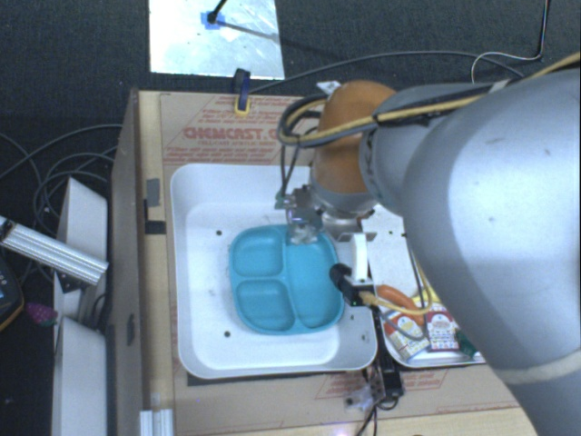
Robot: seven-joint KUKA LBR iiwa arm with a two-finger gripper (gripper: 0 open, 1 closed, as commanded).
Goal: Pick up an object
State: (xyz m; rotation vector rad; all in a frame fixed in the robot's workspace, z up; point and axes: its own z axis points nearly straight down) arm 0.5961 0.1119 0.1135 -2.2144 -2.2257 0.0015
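Blue plastic divided plate (283, 280), with three shallow compartments, lies flat in the left white bin (204, 243). Just above its top edge sits the gripper (300, 230). Beside it, the right white bin (395, 243) holds a colourful printed card (427, 330).
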